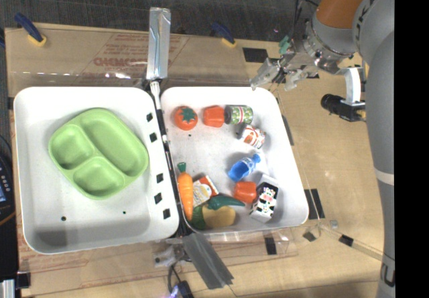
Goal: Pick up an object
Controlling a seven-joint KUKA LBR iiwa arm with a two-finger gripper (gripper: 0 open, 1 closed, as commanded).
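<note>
The tool (273,76) hung open over the right bin's (289,156) far corner, a glossy round tomato (186,117) inside.

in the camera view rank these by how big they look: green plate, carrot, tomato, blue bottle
Largest to smallest in the camera view:
1. green plate, by far the biggest
2. carrot, long and thin
3. blue bottle and tomato look much alike in size, so I would not rank one above the other.
</note>
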